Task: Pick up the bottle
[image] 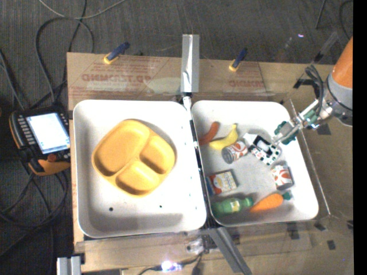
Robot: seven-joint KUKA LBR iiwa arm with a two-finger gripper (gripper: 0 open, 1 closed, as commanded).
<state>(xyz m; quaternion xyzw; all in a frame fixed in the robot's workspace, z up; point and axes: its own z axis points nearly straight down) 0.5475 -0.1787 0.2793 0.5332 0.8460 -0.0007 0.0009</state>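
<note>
The green bottle (232,205) lies on its side near the front edge of the right bin (304,211), between a small orange-and-white box (222,182) and a carrot (268,202). My gripper (284,133) hangs over the right part of that bin, well behind and to the right of the bottle, close to a black-and-white spotted object (264,151). It is open, with nothing between its teal-tipped fingers (281,128).
The right bin also holds a red sausage (209,132), a banana (225,139), a red-and-white can (235,151) and a small red-and-white carton (281,175). A yellow divided tray (135,156) lies in the left bin (86,211). A handheld screen (46,133) sits off the bench at left.
</note>
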